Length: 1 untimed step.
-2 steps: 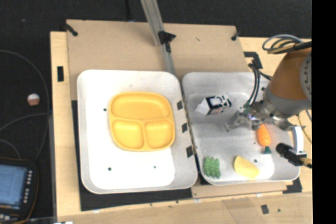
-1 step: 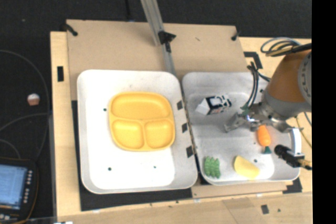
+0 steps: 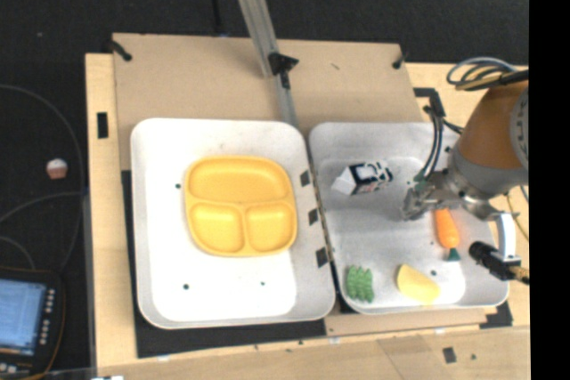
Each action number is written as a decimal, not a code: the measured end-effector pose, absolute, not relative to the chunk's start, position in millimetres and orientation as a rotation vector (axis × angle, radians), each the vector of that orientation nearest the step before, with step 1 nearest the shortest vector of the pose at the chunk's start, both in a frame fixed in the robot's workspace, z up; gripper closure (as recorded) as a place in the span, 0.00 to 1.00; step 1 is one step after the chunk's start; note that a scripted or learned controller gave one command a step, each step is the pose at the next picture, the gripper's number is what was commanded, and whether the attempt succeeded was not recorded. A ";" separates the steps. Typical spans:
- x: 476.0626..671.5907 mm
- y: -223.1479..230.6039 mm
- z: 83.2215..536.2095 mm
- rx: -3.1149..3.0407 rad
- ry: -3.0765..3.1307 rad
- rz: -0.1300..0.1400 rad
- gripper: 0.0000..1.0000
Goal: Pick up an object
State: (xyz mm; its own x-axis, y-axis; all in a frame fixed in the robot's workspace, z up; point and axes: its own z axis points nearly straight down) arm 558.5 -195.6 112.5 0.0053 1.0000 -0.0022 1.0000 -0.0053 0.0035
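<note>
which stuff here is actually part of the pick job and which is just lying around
Job: gripper; right bin with small carton, carrot, green piece, yellow piece.

Lying about: yellow divided tray in the left bin; metal pole; handheld screen.

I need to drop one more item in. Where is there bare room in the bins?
Left bin: bare strips all around the yellow tray, widest below it. Right bin: open middle between milk carton and green toy; crowded near carrot and claw.

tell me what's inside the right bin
The right bin holds a small carton, carrot, green piece and yellow piece. The claw covers some floor.
</note>
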 end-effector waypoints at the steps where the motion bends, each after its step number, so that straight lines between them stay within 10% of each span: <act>1: 551.7 -196.6 172.0 2.222 2.210 0.006 1.00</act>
State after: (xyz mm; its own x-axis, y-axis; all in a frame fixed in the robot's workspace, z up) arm 551.7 -196.6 172.0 0.0056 1.0000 -0.0026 1.0000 -0.0056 0.0077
